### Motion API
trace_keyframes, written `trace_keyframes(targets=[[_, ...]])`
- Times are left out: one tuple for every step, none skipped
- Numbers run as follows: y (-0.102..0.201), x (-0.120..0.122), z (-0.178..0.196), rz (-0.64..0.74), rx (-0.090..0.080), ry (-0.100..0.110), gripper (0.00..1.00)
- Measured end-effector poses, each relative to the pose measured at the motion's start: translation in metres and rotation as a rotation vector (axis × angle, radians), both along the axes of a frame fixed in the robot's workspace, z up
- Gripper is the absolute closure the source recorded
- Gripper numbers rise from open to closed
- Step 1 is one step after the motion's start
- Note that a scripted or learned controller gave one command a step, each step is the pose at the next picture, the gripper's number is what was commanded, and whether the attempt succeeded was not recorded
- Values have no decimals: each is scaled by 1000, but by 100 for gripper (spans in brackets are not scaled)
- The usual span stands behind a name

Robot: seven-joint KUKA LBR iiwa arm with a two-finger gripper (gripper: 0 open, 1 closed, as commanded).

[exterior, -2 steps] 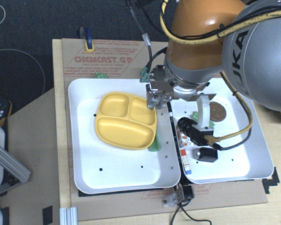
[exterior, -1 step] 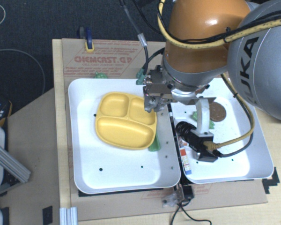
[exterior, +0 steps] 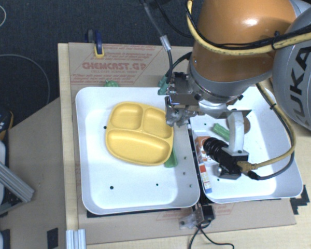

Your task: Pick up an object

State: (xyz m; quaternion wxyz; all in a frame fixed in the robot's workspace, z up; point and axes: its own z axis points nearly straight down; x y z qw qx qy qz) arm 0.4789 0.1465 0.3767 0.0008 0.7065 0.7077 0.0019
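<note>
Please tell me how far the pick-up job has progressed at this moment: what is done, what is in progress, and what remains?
Done: the arm has reached over the bins, and the gripper is low at the right rim of the yellow divided plate in the left bin.
In progress: it looks like a grasp attempt near that rim.
Left: nothing is seen lifted; the plate lies in the bin, so gripping and raising remain.

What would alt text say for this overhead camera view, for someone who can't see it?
A grey robot arm with an orange band reaches in from the right, its gripper low over the seam between two shallow white bins. The left bin holds a yellow divided plate with a green item at its edge; the right bin holds small mixed objects.
</note>
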Motion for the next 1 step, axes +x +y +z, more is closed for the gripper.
trace_keyframes(targets=[[0,1,9,1,-1,1,100]])
